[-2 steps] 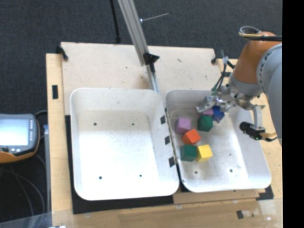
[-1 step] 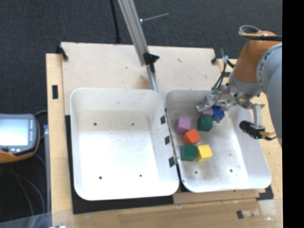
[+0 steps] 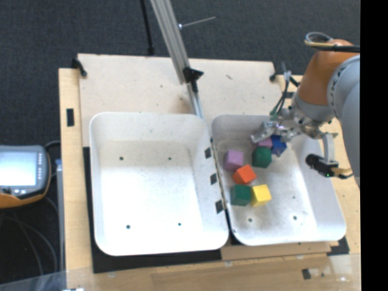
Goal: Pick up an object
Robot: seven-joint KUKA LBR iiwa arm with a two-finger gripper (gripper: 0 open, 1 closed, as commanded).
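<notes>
The right bin holds several small blocks: a lilac one, an orange one, a dark green one, a yellow one, another green one, and a blue one partly hidden under the gripper. A bit of purple shows at the gripper's left side. My gripper hangs low over the bin's far part, right above the blue and green blocks. The arm's grey body and orange band come in from the right.
The left bin lies beside the right one, sharing a middle wall. A slanted metal pole rises from the bench behind the bins. A grey device with a screen stands off the bench's left edge.
</notes>
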